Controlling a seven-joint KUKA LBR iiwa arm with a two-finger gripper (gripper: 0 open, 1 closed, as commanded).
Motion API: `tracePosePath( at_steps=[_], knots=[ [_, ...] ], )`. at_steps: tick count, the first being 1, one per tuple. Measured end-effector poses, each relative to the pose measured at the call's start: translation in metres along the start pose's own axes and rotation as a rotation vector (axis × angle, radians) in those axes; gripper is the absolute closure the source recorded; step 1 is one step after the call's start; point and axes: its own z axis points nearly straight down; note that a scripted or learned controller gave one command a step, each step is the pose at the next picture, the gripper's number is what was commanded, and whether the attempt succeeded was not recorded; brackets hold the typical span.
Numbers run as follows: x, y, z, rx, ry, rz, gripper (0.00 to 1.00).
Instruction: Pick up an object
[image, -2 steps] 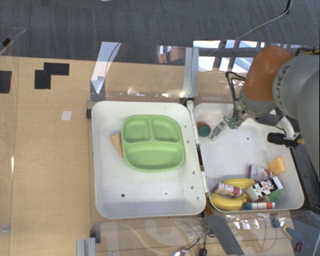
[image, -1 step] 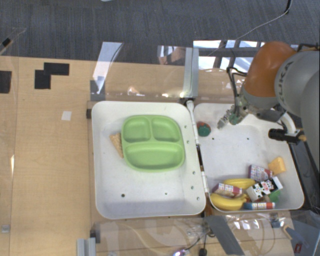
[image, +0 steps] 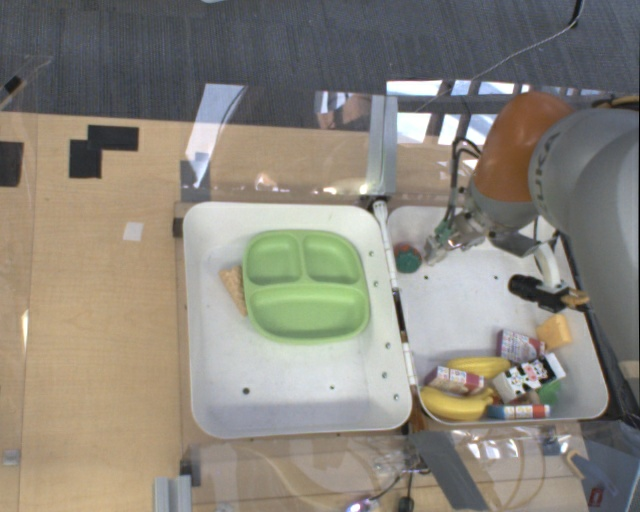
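Observation:
My gripper hangs low over the back left corner of the right bin, pointing down and to the left. Just left of its tip a small dark green round thing lies against the bin's left wall. I see nothing in the gripper. At the bin's front lie two yellow bananas, a small red-and-white box, a black-and-white patterned box, a pink-labelled packet, a marker and an orange wedge.
The left bin bears a green divided plate with a tan cracker-like piece at its left side. The arm's grey and orange bulk looms over the right bin's back right.

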Motion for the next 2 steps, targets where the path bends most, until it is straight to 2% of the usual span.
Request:
tracePosePath(
  at_steps=[1,2],
  knots=[
    [-0.011,-0.0042,-0.0031,-0.002,-0.016,0.011,0.0],
    [-0.0154,0.0044,-0.0012,0.011,-0.002,0.042,0.0]
  ],
)
